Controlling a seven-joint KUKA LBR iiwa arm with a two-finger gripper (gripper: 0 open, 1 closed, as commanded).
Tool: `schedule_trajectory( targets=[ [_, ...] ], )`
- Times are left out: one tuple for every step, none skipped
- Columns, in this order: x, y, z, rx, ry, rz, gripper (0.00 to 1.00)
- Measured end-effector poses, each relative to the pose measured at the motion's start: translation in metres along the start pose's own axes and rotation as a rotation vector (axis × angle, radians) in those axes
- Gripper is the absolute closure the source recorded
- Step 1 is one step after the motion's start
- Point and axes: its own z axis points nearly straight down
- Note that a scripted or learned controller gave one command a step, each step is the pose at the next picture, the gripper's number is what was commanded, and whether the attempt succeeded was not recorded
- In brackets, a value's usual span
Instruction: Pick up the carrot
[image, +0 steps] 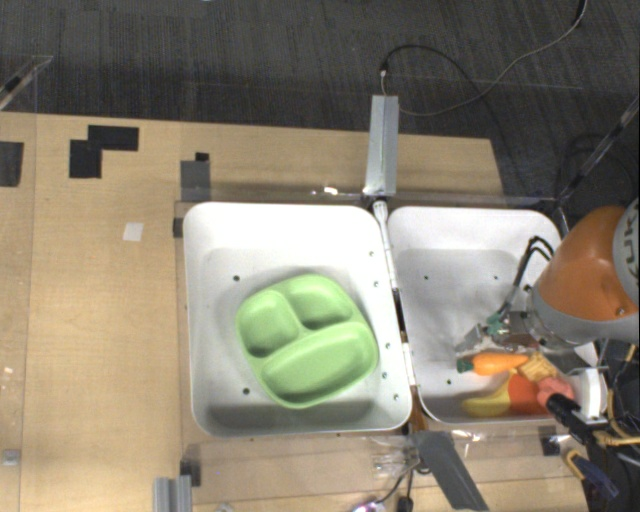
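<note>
The carrot (498, 363) is orange with a small green stub at its left end. It lies on its side near the front of the right bin (450, 260). My gripper (497, 329) hangs low over the bin just behind and above the carrot, at the end of the grey arm with its orange band (588, 276). The arm reaches in from the right and hides the bin's right part. Nothing shows held in the gripper.
A yellow banana-like toy (486, 404), an orange-red toy (524, 392), a tan piece (536, 368) and a pink piece (556, 389) crowd the right bin's front corner beside the carrot. A green divided plate (305, 340) lies in the left bin (215, 250).
</note>
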Motion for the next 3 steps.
schedule_trajectory(
  targets=[
    [-0.012, -0.006, -0.026, 0.018, 0.009, -0.384, 0.00],
    [-0.011, -0.005, 0.000, 0.015, 0.010, -0.522, 0.00],
    [-0.011, -0.002, -0.008, 0.007, 0.006, -0.517, 1.00]
  ],
)
